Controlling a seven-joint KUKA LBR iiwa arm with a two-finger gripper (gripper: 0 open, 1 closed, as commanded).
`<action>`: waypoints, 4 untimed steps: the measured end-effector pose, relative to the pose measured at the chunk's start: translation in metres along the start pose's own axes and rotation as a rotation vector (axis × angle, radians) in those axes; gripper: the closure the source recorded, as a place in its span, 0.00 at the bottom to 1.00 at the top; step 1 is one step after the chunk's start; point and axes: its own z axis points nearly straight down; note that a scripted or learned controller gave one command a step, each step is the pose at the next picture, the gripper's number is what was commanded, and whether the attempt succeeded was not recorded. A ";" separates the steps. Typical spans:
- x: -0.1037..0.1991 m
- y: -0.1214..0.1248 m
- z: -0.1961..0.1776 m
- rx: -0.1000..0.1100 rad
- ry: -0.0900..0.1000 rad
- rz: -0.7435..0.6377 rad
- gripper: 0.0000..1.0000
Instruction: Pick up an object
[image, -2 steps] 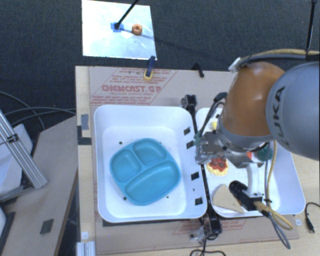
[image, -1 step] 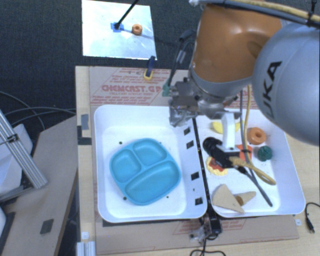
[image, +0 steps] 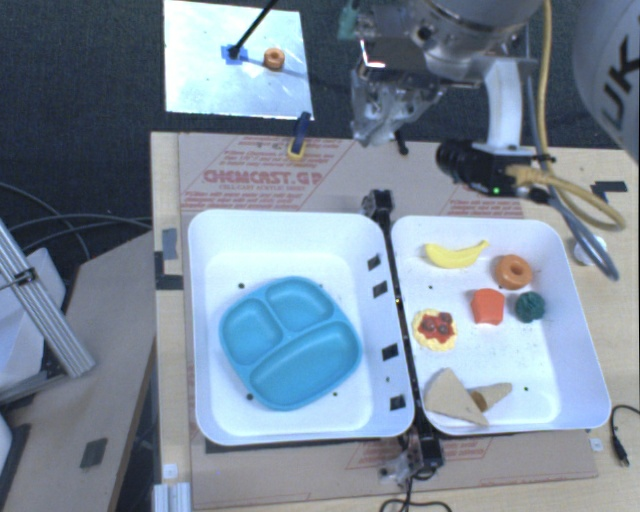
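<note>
The gripper hangs above the far edge of the bench, beyond both bins and apart from everything in them. Whether it is open or closed cannot be told from this angle, and nothing can be seen in its grasp. On the grey arm at the upper right, the large letters "UK" are partly readable.

Below and left of the gripper, the brown cardboard sheet under the bins bears red print reading "CHEMCAST GP". The smaller lines beneath it are too fine to read. A small blue-and-yellow tool lies on that sheet, near the gripper. Behind it is a shiny square panel with a small orange ring on it.

The things to pick lie in the right bin, well apart from the gripper:
- a yellow banana at the far side
- a brown donut just right of the banana
- an orange block beside a dark green ball
- a small round pizza near the divider
- a tan wedge at the near edge

The left bin holds a blue divided plate. Nothing stands between the gripper and the bins.
</note>
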 end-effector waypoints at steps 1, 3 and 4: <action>-0.030 0.008 0.008 0.016 -0.007 0.009 1.00; 0.058 -0.039 0.051 0.023 -0.005 -0.005 1.00; 0.038 0.000 0.006 0.012 -0.004 0.008 1.00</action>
